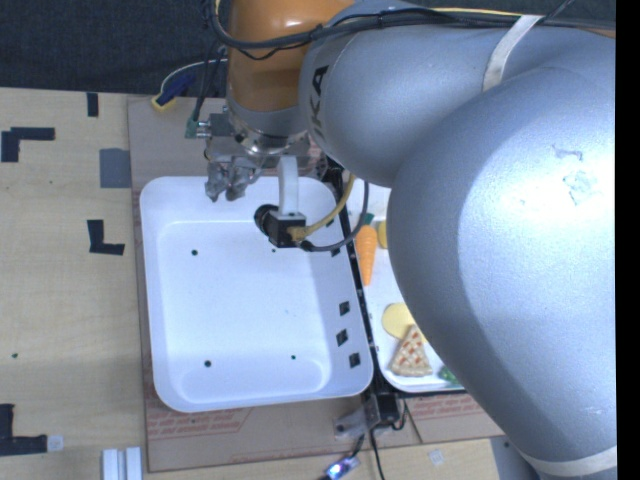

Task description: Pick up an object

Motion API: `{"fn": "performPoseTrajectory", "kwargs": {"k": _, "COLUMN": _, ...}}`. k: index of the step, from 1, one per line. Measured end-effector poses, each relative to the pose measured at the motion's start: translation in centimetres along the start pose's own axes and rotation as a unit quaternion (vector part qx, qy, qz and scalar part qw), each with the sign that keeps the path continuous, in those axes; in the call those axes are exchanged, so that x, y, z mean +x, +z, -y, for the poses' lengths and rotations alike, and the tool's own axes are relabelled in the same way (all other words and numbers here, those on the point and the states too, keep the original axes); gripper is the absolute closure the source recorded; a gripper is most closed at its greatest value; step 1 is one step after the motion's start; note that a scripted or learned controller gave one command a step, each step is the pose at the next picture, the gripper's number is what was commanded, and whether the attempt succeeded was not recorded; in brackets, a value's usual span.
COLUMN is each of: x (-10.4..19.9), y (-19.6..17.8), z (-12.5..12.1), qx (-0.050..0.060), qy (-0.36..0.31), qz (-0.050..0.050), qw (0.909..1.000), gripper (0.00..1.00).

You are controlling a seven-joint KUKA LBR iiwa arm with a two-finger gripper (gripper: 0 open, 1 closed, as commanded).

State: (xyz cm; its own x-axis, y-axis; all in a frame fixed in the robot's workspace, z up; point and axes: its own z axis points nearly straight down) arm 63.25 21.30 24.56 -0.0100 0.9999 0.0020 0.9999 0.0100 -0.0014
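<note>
Well, the claw (228,183) hung at the far rim of the left bin (240,313), roughly midway along that rim, with its tip pointing down at the white edge. From where I stood I could not tell whether it was wide or narrow, and I could not tell whether it touched the rim or sat just above it. Above the claw rose the orange band (270,8), and behind that the thick grey arm (480,168) swept away to the right of the left bin, covering much of the right bin (384,286).

The things to pick lay past the left bin's right wall, in the right bin. A carrot (367,253) lay just beside that wall, about level with the left bin's middle. A yellow lump (397,318) sat nearer than the carrot, and a tan wedge (410,353) with a criss-cross top lay nearer again, level with the left bin's near corner. All three were well apart from the claw.

A brown sheet (137,158) showed under the left bin, on the pale bench (60,298).
</note>
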Motion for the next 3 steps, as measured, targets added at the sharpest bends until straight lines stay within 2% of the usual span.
{"fn": "performPoseTrajectory", "kwargs": {"k": 1, "x": 1.2, "y": -17.5, "z": 0.8, "qx": -0.009, "qy": 0.002, "qz": -0.002, "qw": 1.0000, "gripper": 1.00}}
{"fn": "performPoseTrajectory", "kwargs": {"k": 2, "x": 2.0, "y": -0.2, "z": 1.0, "qx": 0.008, "qy": 0.004, "qz": 0.004, "qw": 1.0000, "gripper": 1.00}}
{"fn": "performPoseTrajectory", "kwargs": {"k": 3, "x": 2.1, "y": -24.5, "z": -3.6, "qx": -0.010, "qy": 0.003, "qz": -0.001, "qw": 0.9999, "gripper": 1.00}}
